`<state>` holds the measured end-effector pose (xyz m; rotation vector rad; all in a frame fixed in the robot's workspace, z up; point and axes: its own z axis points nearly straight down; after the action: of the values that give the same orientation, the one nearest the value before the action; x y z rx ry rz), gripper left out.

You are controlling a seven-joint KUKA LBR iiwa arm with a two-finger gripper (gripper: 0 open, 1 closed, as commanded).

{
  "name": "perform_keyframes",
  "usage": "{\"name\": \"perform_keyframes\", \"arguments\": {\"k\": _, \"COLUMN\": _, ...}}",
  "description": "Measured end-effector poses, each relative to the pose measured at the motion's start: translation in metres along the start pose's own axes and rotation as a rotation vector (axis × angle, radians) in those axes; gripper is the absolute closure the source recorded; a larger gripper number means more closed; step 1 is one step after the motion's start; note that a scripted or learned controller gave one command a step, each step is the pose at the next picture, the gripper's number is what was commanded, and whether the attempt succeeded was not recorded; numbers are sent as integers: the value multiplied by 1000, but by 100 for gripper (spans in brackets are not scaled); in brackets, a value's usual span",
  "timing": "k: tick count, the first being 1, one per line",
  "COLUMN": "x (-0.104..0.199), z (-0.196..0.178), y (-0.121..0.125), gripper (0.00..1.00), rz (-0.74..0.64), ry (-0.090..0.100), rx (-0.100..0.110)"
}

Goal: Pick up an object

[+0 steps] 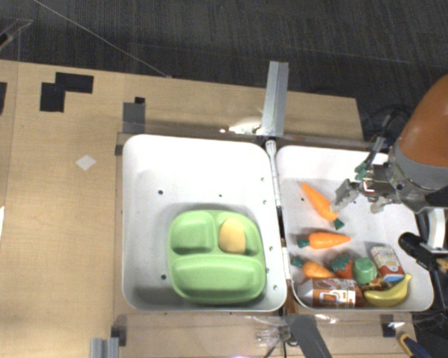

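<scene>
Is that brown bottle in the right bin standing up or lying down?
Lying down: the brown bottle rests on its side along the right bin's near wall, beside the banana.

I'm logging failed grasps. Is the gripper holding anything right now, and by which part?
Nothing is held. The gripper hovers just beside the upper carrot in the right bin.

From where I stand, no lettering can be made out. The brown bottle lying in the right bin has a white-and-orange label, but its print is too small and blurred to read. The small carton near it shows a coloured picture front, also illegible. Black squares on the worktop carry no writing.
</scene>
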<state>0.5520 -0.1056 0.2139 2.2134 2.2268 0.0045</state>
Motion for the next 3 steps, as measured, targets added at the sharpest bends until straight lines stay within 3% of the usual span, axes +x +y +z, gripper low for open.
{"name": "perform_keyframes", "arguments": {"k": 1, "x": -24, "z": 50, "y": 16, "gripper": 0, "rz": 108, "ry": 0, "rx": 0}}
{"name": "perform_keyframes", "arguments": {"k": 2, "x": -5, "z": 117, "y": 46, "gripper": 0, "rz": -167, "ry": -1, "rx": -4}}
{"name": "perform_keyframes", "arguments": {"k": 3, "x": -5, "z": 105, "y": 48, "gripper": 100, "rz": -167, "ry": -1, "rx": -10}}
